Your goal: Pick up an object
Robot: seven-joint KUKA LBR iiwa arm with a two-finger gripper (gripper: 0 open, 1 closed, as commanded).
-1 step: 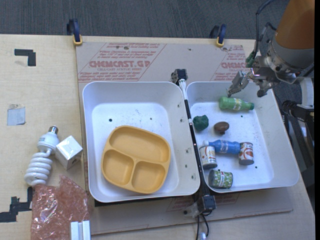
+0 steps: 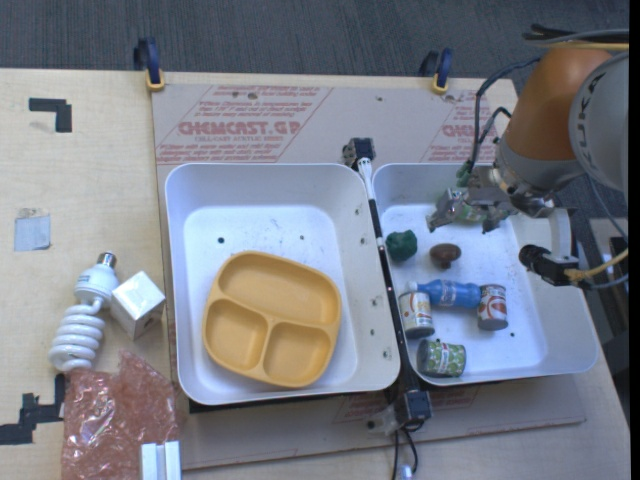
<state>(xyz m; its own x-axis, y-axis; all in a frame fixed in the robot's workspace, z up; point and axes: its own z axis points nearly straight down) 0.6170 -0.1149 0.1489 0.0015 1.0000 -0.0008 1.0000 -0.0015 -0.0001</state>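
My gripper [image 2: 468, 218] hangs over the back of the right bin [image 2: 560, 343], its two fingers spread apart and nothing between them. Just below it lies a small brown lump [image 2: 446, 254], and a green object [image 2: 402, 244] sits to its left by the bin wall. Further forward lie a blue bottle [image 2: 450, 293] on its side, a red-labelled can [image 2: 492, 306], a small white can [image 2: 416, 311] and a green can [image 2: 442, 358].
The left bin [image 2: 190, 218] holds a yellow divided tray [image 2: 272, 318]. On the bench to the left lie a spiral light bulb [image 2: 82, 318], a white cube [image 2: 138, 302] and a pink plastic wrap [image 2: 115, 423]. Cables hang off the arm at the right.
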